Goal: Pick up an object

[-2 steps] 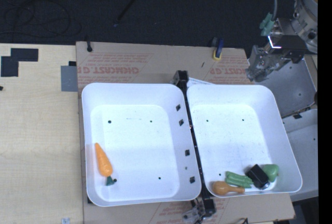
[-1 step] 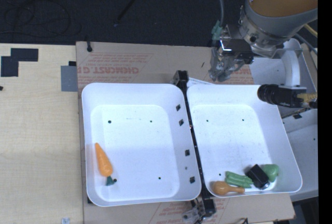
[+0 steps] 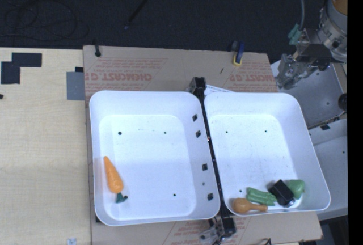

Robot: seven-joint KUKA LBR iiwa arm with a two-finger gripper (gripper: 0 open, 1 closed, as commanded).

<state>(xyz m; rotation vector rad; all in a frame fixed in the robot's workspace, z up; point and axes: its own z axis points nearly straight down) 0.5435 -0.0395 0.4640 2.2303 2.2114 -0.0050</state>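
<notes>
An orange toy carrot (image 3: 113, 176) with a small green top lies near the front left corner of the left bin (image 3: 144, 105). In the front right corner of the right bin (image 3: 255, 103) sit a green toy vegetable (image 3: 261, 196), a black block (image 3: 282, 192), a second green piece (image 3: 296, 186) and a tan pear-shaped toy (image 3: 247, 206), all close together. My gripper (image 3: 288, 72) hangs at the upper right, beyond the far right corner of the right bin and well away from every object.
Both bins rest on a cardboard sheet (image 3: 170, 68) on a light wooden bench (image 3: 39, 142). A black clamp strip (image 3: 204, 147) runs between the bins. A blue and yellow clip (image 3: 238, 53) stands at the cardboard's far edge. Cables hang at the upper right.
</notes>
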